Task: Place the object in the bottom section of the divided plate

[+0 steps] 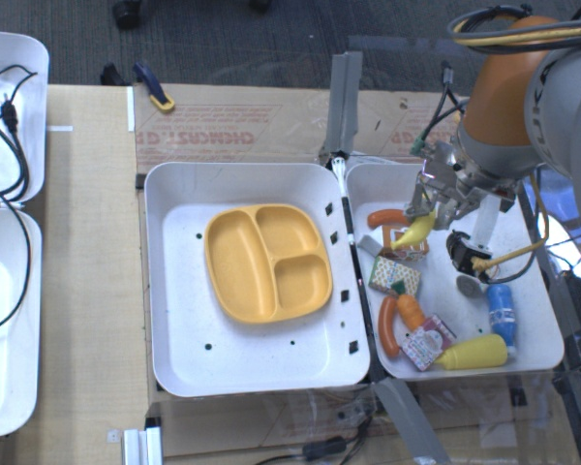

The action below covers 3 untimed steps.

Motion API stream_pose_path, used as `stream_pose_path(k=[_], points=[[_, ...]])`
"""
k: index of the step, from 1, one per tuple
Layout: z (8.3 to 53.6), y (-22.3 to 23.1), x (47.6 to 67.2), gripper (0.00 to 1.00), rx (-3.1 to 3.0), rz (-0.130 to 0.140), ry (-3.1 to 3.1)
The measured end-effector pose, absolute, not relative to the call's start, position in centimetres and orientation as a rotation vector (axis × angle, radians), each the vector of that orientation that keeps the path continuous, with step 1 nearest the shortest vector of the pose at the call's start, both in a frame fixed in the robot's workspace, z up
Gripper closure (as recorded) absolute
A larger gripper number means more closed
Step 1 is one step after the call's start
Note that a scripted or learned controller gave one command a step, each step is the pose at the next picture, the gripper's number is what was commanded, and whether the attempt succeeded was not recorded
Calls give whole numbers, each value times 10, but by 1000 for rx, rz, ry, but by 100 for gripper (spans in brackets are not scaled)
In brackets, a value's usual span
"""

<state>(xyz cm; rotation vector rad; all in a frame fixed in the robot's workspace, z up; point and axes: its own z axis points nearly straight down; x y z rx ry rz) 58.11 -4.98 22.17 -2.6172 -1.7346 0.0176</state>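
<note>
Two white bins sit side by side. The left bin (174, 289) holds one yellow divided plate (242, 260) with three sections, one long and two smaller.

The right bin (535, 303) holds:
- one banana (412, 233)
- two red sausages, one far (384, 218) and one near (387, 325)
- one carrot (411, 312)
- one patterned box (394, 275)
- one pink packet (426, 345)
- one yellow bottle (474, 354)
- one blue bottle (501, 314)

The banana is small, curved and bright yellow. It lies aslant in the far left part of the right bin. Its far end is right at the gripper (434, 211), which is directly over it. I cannot tell whether the gripper clasps the banana or is released.
</note>
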Motion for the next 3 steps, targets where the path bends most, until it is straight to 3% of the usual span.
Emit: stream_pose_path(k=[1,2,3], points=[[190,47,573,100,-2648,9,-1688],[190,10,567,100,-2534,8,-1853],[236,95,590,100,-2389,2,-2041]])
